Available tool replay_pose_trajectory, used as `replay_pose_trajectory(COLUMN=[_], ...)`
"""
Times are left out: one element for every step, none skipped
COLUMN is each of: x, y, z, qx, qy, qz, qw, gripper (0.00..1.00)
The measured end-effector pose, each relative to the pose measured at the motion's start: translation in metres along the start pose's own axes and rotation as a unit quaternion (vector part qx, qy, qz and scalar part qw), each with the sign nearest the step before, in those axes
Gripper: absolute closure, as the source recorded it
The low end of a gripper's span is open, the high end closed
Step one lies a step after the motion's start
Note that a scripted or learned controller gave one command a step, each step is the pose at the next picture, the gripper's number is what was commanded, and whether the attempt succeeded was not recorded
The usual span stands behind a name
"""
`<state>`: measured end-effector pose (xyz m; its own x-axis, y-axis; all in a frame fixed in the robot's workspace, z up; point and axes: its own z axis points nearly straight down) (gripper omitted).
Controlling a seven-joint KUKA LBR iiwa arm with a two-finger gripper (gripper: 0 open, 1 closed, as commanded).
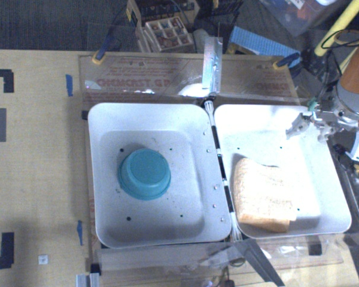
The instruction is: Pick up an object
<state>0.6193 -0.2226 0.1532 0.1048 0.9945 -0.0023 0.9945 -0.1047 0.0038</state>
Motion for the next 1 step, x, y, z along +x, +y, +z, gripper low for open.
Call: replay_pose_trajectory(x=[0.0112], y=[-0.0655], z=[-0.0557], qx=[0.003], qy=[0.001], qz=[0.058], qw=[0.9983], gripper=[0.0])
